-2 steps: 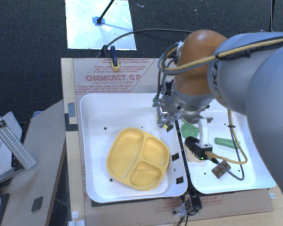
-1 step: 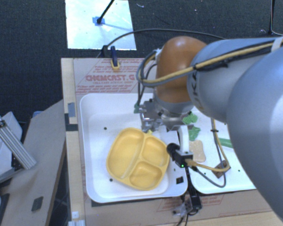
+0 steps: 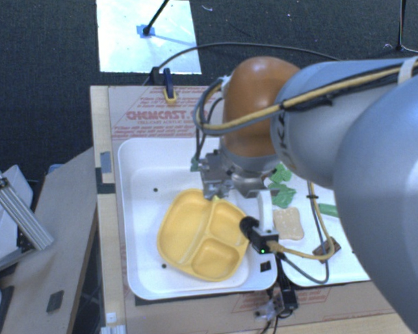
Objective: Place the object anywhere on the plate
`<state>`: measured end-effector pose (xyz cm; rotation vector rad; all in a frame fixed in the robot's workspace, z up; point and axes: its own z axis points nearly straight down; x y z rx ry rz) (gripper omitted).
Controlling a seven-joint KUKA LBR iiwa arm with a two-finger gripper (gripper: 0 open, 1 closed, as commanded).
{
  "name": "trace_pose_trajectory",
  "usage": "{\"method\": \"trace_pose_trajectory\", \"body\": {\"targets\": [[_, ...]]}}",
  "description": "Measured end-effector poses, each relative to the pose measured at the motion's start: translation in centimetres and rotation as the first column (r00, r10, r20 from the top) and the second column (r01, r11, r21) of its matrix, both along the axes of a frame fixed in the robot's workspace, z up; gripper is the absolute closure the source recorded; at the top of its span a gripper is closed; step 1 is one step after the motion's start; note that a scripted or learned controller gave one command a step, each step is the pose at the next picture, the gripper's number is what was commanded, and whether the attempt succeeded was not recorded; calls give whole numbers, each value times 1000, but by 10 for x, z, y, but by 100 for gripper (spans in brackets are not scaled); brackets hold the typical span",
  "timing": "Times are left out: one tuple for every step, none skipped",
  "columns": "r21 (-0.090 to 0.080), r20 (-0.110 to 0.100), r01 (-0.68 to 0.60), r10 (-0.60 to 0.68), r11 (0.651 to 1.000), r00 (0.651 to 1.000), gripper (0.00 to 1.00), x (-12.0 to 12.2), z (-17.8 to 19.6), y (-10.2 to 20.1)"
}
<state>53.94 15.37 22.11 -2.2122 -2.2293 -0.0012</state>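
1. Looming closest to the lens, the grey arm (image 3: 359,157) sweeps in from the right and covers much of that side, with its orange band (image 3: 251,106) sitting above the wrist.
2. Left bin (image 3: 138,199): a yellow plate (image 3: 201,231) with three compartments lies tilted across its floor, near the wall it shares with the right bin.
3. Just over the plate's upper edge hangs the gripper (image 3: 215,190). Its tips are hidden under the wrist housing, so I cannot tell whether it is released, clenched or grasping anything.
4. Right bin (image 3: 336,275): a tan slab, toast (image 3: 288,224) by the look of it, lies flat just beside the dividing wall. Green pieces (image 3: 283,184) lie above it, partly under the arm, and another green bit (image 3: 328,209) lies further right.
5. Which of these is the object to be moved I cannot say for sure; no item is seen on the plate, so I judge the task not yet done.
6. Doing the step well: if something is carried, lower it over the middle of a compartment, not over a ridge or the rim, and let go low so it does not bounce out. If nothing is carried, go back over the right bin, take the toast by its short sides, and lift clear of the dividing wall before crossing.
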Motion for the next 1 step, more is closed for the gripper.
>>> {"method": "trace_pose_trajectory", "body": {"targets": [[-1, 0, 2, -2, 1000, 1000, 0, 0, 0, -1]]}}
